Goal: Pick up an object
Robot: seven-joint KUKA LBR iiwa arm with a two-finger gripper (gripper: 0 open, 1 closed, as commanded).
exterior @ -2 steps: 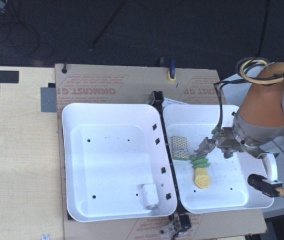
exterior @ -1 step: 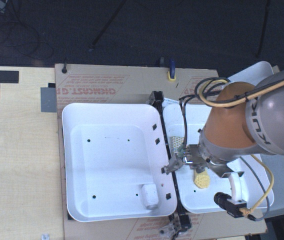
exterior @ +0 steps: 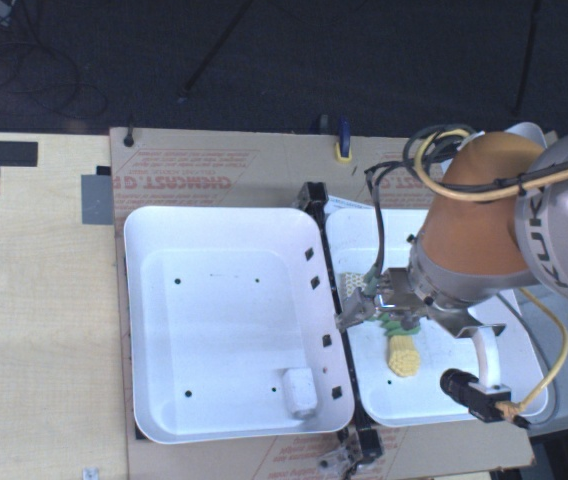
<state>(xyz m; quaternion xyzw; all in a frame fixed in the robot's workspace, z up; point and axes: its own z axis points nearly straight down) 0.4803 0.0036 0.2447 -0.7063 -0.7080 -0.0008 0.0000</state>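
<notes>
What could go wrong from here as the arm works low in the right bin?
The gripper sits by the left wall of the shallow white right bin, beside the yellow knobbly corn-shaped toy rather than over it, so a grasp may well miss. That close to the wall, it could catch the rim. The grey and orange arm covers much of the bin, so confirming a grasp from this view will be hard.

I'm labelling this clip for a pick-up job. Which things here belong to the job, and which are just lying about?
Job: gripper; yellow toy corn in the right bin; white block in the left bin.
Lying about: cardboard sheet; blue clip.
</notes>
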